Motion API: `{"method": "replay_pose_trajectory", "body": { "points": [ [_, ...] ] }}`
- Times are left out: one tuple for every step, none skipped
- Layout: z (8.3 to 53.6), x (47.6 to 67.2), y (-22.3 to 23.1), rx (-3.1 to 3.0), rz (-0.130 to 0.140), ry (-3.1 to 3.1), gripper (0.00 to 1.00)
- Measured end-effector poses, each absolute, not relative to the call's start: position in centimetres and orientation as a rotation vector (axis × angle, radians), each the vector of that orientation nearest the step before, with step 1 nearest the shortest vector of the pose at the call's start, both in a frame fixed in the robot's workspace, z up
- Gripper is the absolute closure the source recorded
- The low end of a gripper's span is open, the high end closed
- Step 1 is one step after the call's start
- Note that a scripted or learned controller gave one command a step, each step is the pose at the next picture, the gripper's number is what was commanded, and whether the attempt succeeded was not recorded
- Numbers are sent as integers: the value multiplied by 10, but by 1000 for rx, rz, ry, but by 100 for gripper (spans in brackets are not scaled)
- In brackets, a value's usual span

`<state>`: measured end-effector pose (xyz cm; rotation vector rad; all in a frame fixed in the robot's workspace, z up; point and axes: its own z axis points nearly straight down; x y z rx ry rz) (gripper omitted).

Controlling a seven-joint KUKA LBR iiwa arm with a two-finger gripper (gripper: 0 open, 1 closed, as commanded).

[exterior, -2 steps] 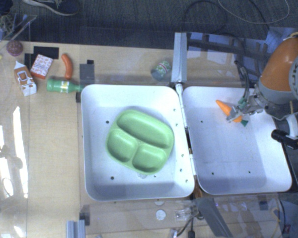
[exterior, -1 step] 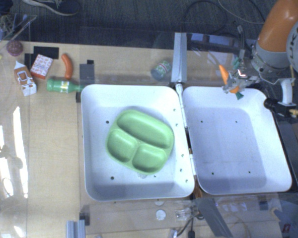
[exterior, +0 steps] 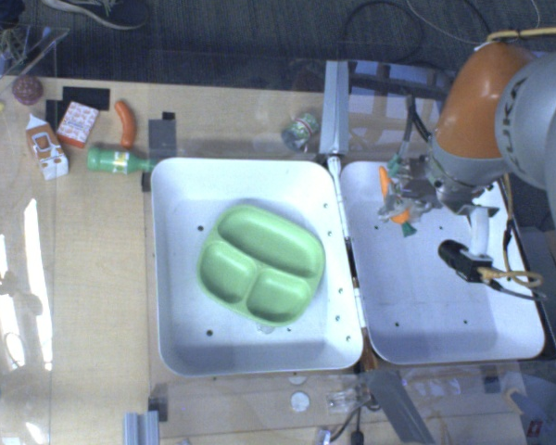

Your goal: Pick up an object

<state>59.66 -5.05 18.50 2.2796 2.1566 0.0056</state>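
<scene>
Faintly, "KUKA" (exterior: 515, 109) lettering on arm (exterior: 500, 100)

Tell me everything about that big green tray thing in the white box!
The green divided plate looks like smooth plastic, light green all over, with rounded corners. It has three hollow compartments: one long one along its upper side and two smaller ones below it. It lies flat and right side up, turned at a slant, near the middle of the left white bin. It rests on the bin's floor, and nothing else touches it or sits inside it.
</scene>
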Motion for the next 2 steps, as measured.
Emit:
{"method": "replay_pose_trajectory", "body": {
  "points": [
    [255, 670, -10, 2436, 13, 1970, 100],
    [347, 637, -99, 1893, 13, 2487, 100]
  ]
}}
